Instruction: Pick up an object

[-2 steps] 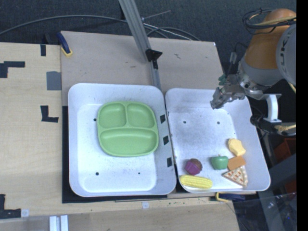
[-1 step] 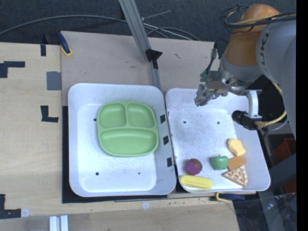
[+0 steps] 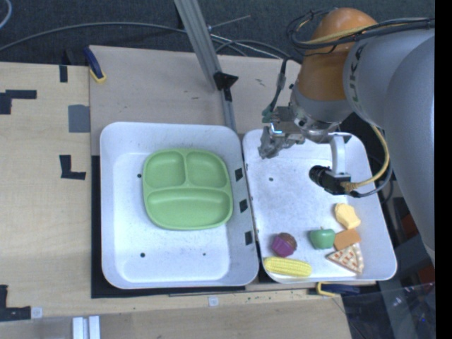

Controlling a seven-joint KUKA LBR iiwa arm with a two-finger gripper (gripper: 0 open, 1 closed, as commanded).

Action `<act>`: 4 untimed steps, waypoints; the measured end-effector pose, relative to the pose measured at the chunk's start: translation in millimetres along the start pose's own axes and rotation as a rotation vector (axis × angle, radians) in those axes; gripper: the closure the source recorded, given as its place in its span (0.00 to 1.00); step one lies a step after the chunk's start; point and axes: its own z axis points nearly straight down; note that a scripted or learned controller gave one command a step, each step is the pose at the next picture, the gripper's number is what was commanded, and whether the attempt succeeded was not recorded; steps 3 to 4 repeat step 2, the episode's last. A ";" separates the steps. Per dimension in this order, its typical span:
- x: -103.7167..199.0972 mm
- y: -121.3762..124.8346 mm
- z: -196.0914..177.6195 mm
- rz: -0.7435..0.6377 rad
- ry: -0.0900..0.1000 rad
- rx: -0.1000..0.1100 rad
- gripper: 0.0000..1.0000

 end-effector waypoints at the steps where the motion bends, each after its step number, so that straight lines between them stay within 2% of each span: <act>1: 44.0 2.7 -1.0 0.001 0.000 -0.001 1.00; 2: 96.2 4.0 6.2 0.000 -0.001 0.000 1.00; 4: 96.2 4.0 6.2 0.000 -0.001 0.000 1.00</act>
